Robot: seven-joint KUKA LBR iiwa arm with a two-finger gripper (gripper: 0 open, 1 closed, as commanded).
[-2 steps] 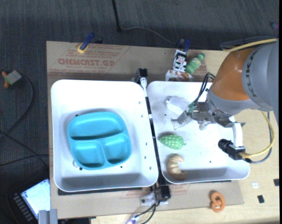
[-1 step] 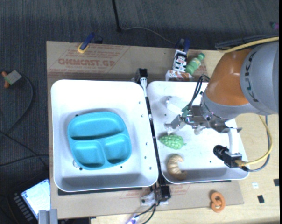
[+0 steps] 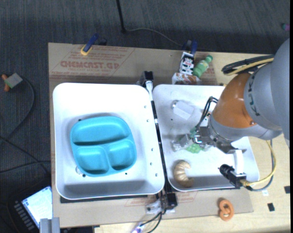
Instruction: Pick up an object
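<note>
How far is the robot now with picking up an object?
Done: the arm has reached into the right bin. In hand: the gripper is low over the green item and clear pieces; a grasp cannot be confirmed. Left: lifting. The croissant and blue tray lie untouched.

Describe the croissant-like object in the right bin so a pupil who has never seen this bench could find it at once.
Start at the right bin, the one the grey and orange arm reaches into. Look along its near edge, towards the left corner: the croissant-like object lies there. It is brown and curved, unlike the clear and green items farther up.
</note>
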